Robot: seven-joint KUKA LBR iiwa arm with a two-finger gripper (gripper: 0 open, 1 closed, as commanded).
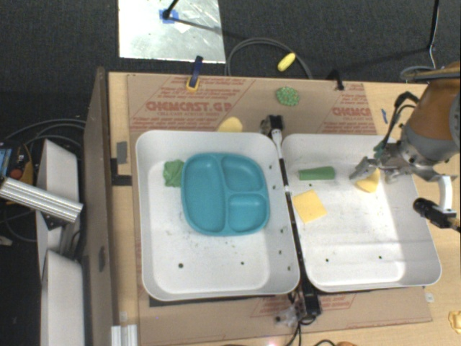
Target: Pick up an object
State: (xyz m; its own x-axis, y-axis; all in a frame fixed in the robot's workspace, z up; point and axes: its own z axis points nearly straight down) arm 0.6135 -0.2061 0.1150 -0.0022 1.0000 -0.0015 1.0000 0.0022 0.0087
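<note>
While the grey arm with its orange band (436, 114) reaches in from the right edge of the camera view, its two-finger gripper (369, 171) sits low over the upper right part of the right shallow white bin (360, 272). Its metal fingers (360, 169) point leftward and touch a small yellow wedge-shaped block (368, 184), which lies on the bin floor just under the fingertips; the block looks to be at the tips rather than clearly clamped, and I cannot tell whether the fingers are spread or closed, since the view is too small and blurred there. To the left of the block, in the same bin, a flat green rectangular bar (317, 173) lies near the upper left corner, and below it a flat yellow square piece like a sponge (310, 206) rests close to the dividing wall, apart from the bar. The left shallow white bin (173, 272) holds a teal plastic plate with three compartments (225, 193), set near the bin's middle, and a small crumpled green leaf-like piece (173, 172) touches the plate's upper left edge. Behind the bins, on the brown cardboard sheet printed with red letters (180, 107), a round green knobbly object (287, 96) lies well apart from a pale yellow rounded object (230, 125) that sits just beside the left bin's back rim.
</note>
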